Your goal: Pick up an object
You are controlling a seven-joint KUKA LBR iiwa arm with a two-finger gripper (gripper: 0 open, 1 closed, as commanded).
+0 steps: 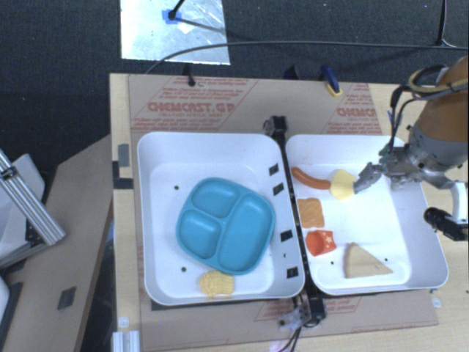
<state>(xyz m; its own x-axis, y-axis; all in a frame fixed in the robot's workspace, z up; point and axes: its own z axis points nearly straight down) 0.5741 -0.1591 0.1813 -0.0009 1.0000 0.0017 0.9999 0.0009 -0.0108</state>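
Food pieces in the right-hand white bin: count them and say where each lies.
5. Orange-red sausage at upper left; round yellow piece beside it, by the gripper; orange slab below; red chunk lower; tan wedge at bottom. The arm may hide more.

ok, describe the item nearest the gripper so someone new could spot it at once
Look in the right bin, the one the arm reaches into. Near its back wall, just ahead of the gripper, sits a small yellow lump. It touches the end of the orange sausage and is the only yellow piece in that bin.
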